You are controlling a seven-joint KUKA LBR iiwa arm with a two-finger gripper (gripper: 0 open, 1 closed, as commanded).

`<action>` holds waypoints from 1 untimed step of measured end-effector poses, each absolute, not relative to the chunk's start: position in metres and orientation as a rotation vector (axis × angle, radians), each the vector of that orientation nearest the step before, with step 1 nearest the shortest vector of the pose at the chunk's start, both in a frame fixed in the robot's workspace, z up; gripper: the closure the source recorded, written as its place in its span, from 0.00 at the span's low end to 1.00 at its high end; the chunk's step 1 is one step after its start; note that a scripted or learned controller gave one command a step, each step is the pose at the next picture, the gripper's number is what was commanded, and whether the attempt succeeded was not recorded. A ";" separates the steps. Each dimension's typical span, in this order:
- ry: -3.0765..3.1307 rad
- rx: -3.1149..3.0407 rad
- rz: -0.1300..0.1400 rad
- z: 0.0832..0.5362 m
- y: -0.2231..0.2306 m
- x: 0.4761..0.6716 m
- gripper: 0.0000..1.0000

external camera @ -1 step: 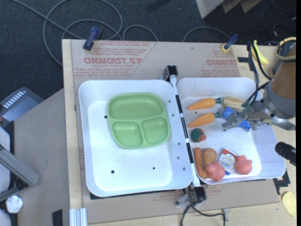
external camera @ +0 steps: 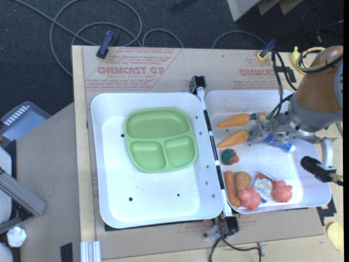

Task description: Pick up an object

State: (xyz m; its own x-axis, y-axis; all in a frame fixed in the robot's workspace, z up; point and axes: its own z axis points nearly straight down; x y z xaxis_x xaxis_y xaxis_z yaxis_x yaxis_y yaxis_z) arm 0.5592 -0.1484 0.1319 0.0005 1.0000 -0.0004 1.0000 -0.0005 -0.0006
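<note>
Hand (external camera: 260, 135) low beside near toy carrot (external camera: 233, 140), grip impossible to tell; could nudge it away, grabbing nothing.

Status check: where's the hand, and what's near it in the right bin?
Hand low in right bin, beside lower carrot. Grip unconfirmed. Upper carrot close by.

arm casing: a rounded grey metal arm (external camera: 319, 113) with a smooth curved shell
band: a broad orange ring around the arm (external camera: 322, 89) above the wrist, glossy, with a pale highlight at its top
cables: thin black cables (external camera: 281, 72) running along the arm's left side
wrist end: small bluish and metallic parts (external camera: 270, 135), too blurred to make out
</note>
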 end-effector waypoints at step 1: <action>-2.223 -2.220 0.000 0.084 -0.209 0.644 0.00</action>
State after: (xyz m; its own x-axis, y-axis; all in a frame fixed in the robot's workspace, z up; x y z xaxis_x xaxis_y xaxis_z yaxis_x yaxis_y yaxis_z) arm 0.6435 -0.2088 0.0844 -0.0014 1.0000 0.0002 1.0000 0.0014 -0.0003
